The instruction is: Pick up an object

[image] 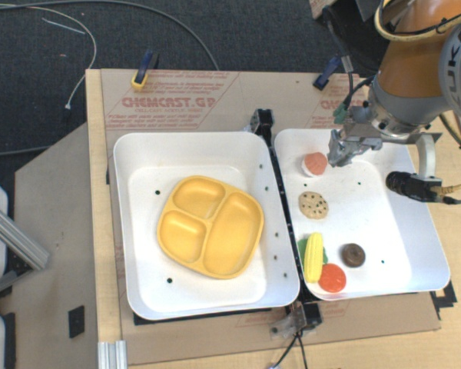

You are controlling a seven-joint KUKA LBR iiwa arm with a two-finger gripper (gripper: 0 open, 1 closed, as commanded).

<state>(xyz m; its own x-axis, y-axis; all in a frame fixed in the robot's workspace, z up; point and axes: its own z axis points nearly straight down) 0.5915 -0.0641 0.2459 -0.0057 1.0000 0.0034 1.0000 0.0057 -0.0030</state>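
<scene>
I watch through one fixed camera above the bench, angled down on both white bins (131,206); my arm (415,60) enters from its right.

A grey arm (415,98) is seen, with a wide orange band (419,41) above the wrist. Thin cables are attached near the small dark metal claw (339,156).

In the right bin (415,229) the gripper (339,157) hangs just beside the pink round piece (316,164). The cookie (313,204) lies apart with open floor around it. The corn (313,255) and tomato (332,277) touch each other near the front wall; the brown disc (353,255) is close beside them.
</scene>
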